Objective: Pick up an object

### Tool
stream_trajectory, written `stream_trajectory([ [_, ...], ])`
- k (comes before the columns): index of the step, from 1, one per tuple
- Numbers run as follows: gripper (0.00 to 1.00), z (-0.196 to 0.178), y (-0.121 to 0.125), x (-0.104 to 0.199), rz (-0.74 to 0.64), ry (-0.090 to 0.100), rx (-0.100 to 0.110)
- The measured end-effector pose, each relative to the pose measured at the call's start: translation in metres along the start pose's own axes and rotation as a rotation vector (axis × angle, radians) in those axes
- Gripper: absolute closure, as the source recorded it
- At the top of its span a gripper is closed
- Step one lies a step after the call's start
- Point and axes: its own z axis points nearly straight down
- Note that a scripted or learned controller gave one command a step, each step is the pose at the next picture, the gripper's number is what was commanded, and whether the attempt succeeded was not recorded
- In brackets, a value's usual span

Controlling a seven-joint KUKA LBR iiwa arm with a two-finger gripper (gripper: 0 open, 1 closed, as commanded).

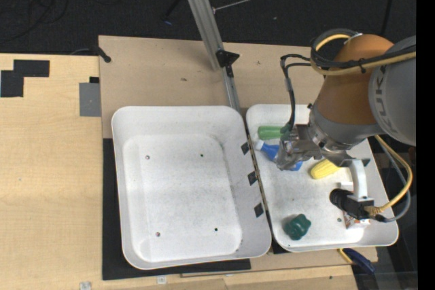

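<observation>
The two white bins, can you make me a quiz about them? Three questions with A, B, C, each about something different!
1. Where is the dark green lump?
A. In the left bin
B. In the right bin, near its front edge
C. On the wooden bench outside the bins

2. What colour is the thing just right of the gripper?
A. Yellow
B. Red
C. Purple

3. How is the gripper placed?
A. Raised high over the left bin
B. Parked on the wooden bench
C. Down low in the right bin, at the blue thing

Answers:
1. B: the dark green lump lies on the right bin's floor, by the front rim.
2. A: the yellow thing lies next to the gripper.
3. C: the gripper reaches down among the toys, right at the blue thing, with the light green thing just behind it.
</observation>
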Motion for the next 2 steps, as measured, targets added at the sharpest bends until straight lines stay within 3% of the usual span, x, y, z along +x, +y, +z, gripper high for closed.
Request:
stream_trajectory([
  [2, 1.0, -0.003, 0.015, 0.105, -0.001, 0.0, 0.001],
])
